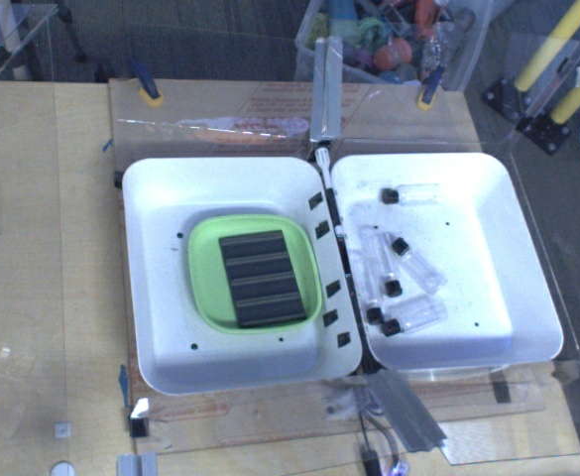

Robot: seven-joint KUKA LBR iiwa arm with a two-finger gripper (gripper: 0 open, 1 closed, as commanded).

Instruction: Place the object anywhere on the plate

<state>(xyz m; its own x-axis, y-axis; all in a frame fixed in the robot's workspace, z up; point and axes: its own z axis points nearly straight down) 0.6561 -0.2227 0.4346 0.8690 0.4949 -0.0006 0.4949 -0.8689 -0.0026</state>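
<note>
1. claw: cannot tell its state or position, so the bearing from claw to object cannot be judged.
2. plate (202, 266): green, in the left bin (151, 266), carrying a dark ribbed block (261, 280) whose long axis runs near to far.
3. objects: clear vials (399, 266) with black caps lie in the right bin (508, 266), toward its left side, well apart from the plate.
4. orientation: far vial (408, 195) lies left-right, cap left; the others lie slantwise.
5. judgement: the carry goes leftward over the bins' divider (331, 256).

block (262, 280) on plate (203, 296), left bin (151, 266)
</note>
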